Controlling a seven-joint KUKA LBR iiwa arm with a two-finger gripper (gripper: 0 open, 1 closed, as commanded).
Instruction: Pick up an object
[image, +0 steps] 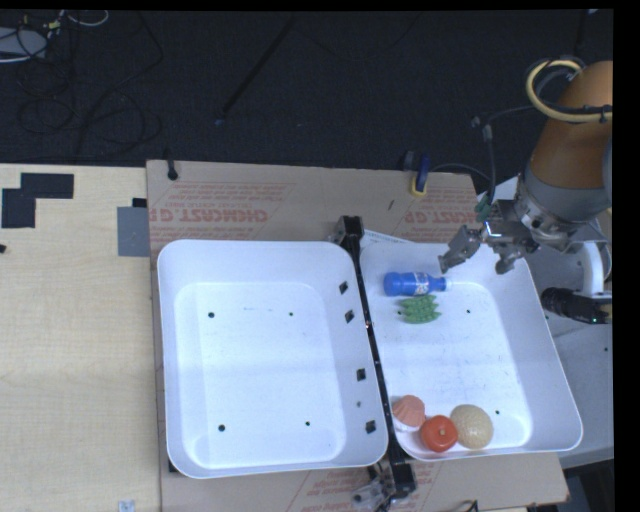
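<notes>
The pincer (482, 250) hangs open and holds nothing. The blue bottle (414, 284) lies just left and below it, long axis pointing toward it.

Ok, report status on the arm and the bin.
Gripper open above right bin's far edge, holding nothing. Blue bottle nearest, lying flat. Nothing between them.

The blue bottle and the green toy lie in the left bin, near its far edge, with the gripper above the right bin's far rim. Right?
Not quite. The camera view shows the blue bottle and the green toy in the right bin, near its far edge. The gripper is indeed above that bin's far rim.
</notes>
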